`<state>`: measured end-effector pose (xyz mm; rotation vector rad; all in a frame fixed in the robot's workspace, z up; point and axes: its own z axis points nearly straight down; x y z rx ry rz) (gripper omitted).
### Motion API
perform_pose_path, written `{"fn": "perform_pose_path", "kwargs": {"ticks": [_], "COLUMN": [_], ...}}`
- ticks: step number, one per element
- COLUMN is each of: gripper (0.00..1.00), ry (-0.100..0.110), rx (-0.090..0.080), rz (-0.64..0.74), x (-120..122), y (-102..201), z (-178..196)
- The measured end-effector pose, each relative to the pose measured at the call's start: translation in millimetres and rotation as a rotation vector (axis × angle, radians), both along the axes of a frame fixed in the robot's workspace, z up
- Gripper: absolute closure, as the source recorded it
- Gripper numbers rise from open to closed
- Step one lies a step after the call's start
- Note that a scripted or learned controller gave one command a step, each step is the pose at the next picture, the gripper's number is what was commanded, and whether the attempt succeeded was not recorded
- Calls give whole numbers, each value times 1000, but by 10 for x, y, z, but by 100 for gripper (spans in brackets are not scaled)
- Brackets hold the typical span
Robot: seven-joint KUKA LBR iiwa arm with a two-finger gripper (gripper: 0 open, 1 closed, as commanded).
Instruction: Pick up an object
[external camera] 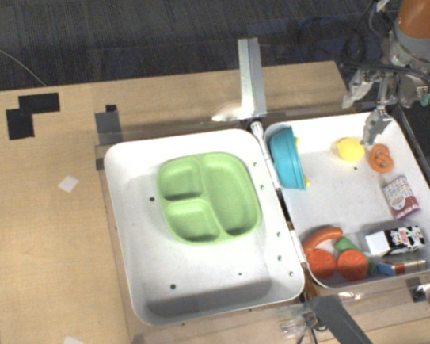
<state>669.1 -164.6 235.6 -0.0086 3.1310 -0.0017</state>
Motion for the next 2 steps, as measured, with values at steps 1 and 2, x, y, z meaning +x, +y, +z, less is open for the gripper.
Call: {"fn": "perform_pose_path", "kwargs": {"ticks": [1,2], "gripper": [0,0], "ry": [9,-2], "rx": [1,-2], "rz": [9,35], "x": [-6,-726], "y": [-365,-419], "z": [-1096,-1465]}}
